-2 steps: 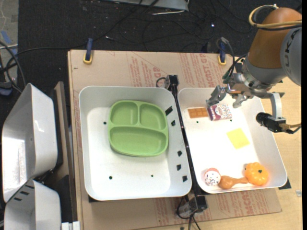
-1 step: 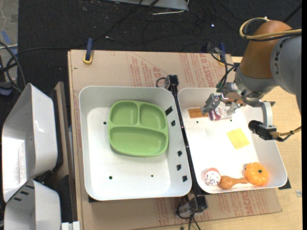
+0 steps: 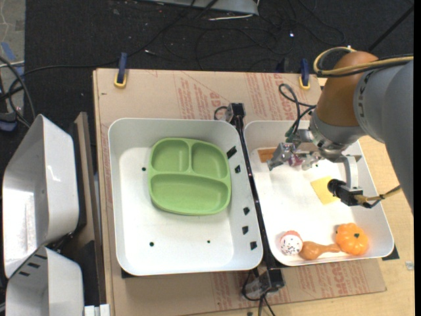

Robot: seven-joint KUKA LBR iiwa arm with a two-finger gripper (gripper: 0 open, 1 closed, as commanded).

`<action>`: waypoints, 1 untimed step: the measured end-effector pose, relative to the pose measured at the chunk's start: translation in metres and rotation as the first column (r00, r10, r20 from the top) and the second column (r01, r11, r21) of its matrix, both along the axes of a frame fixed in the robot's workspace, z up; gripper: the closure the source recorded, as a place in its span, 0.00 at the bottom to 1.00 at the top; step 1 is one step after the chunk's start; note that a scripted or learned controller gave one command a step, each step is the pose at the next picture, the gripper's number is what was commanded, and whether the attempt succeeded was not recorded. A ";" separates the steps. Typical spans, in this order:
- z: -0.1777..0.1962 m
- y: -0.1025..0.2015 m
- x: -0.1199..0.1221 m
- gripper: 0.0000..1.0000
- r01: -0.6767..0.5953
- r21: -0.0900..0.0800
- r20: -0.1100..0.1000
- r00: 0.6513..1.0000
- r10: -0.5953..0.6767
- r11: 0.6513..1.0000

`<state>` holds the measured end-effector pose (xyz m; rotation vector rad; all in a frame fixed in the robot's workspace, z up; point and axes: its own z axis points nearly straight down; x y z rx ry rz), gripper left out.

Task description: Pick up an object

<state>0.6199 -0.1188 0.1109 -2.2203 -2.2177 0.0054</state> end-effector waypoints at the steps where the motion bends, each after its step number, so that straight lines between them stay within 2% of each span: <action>1: -0.020 0.001 0.000 0.00 -0.001 0.000 0.003 1.000 0.001 1.000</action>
